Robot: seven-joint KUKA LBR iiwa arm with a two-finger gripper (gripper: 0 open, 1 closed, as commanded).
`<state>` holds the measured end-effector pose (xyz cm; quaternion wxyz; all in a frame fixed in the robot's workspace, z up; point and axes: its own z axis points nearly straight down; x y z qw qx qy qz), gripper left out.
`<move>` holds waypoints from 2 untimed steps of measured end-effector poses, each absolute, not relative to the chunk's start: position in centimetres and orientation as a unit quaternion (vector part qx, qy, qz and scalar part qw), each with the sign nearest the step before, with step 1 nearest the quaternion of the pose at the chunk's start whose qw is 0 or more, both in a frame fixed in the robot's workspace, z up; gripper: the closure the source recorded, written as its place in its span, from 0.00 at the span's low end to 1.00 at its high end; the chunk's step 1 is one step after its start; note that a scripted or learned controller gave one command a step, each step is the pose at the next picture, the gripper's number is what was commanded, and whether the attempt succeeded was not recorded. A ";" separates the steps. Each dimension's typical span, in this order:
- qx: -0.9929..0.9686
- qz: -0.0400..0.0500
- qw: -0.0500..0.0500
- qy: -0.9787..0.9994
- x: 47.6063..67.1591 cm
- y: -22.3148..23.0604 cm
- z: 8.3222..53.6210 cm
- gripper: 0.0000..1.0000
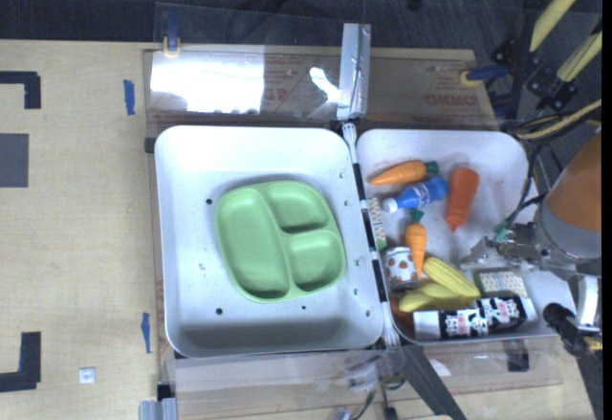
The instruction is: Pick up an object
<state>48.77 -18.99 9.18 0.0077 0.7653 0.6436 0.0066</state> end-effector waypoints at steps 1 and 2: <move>0.840 0.014 0.001 0.542 49.3 -19.2 9.1 0.00; 0.846 0.003 0.001 0.533 54.9 -12.4 8.5 0.00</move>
